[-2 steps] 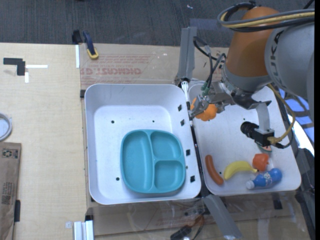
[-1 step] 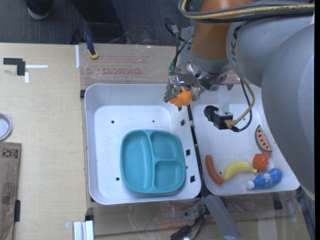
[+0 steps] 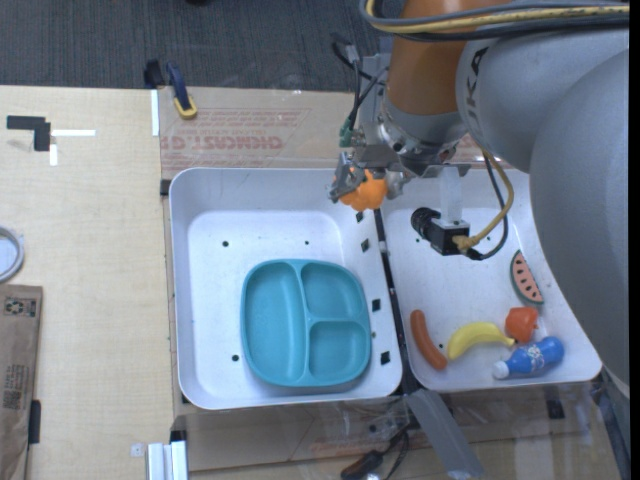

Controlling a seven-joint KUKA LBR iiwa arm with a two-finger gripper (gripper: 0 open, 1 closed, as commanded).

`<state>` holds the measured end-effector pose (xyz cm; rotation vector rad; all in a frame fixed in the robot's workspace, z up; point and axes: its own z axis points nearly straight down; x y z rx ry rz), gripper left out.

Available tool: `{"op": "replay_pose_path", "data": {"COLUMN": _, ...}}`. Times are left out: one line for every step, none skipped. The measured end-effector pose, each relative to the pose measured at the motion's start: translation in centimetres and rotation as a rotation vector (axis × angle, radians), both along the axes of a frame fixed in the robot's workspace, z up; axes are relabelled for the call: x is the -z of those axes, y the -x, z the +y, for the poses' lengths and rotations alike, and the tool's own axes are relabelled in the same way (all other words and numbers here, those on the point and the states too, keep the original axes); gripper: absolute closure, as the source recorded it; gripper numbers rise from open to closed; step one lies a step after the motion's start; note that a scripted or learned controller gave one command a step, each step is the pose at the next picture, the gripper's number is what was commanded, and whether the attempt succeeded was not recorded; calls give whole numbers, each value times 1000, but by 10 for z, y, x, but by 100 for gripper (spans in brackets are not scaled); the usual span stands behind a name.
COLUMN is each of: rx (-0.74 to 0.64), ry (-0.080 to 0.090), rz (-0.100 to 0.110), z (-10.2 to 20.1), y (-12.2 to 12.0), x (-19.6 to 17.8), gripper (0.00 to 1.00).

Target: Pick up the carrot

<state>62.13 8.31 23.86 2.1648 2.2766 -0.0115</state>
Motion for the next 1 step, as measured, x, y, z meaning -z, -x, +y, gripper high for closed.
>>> {"op": "replay_pose_path", "data": {"rx": 562, "ry": 1, "rz": -3, "z": 49, "y": 11, "x": -8, "gripper": 100}}
